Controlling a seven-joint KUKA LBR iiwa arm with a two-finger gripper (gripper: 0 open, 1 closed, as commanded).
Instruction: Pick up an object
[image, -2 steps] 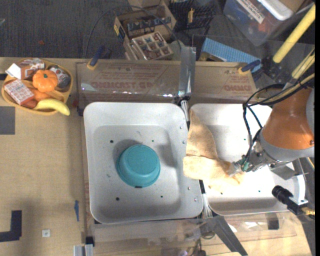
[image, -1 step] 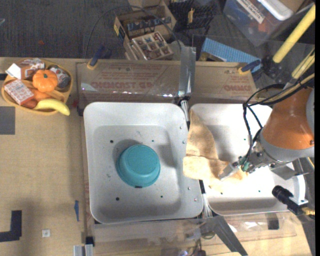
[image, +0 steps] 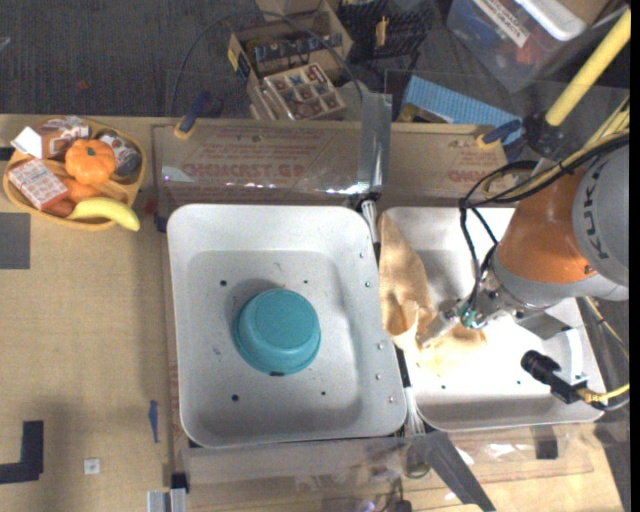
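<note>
Your end effector (image: 466, 318) sits low in the right-hand shallow white bin (image: 500, 400), at the edge of a crumpled tan cloth (image: 405, 285); from this slanted view you cannot tell how it is set, nor whether any cloth is caught in it. The cloth lies draped along the left side of that bin, running from near the far wall down to a spot just beside the end effector. Behind the end effector you see the grey arm with its orange band (image: 545, 245) reaching in from the right, with black cables looping above it. In the left-hand shallow white bin (image: 200, 250) a teal round plastic bowl (image: 279, 330) rests upside down near the middle, well apart from the end effector. On the wooden counter (image: 80, 350), at the far left corner, a yellow dish (image: 20, 188) holds an orange toy pumpkin (image: 90, 160), a yellow banana (image: 105, 211) and small boxes.
</note>
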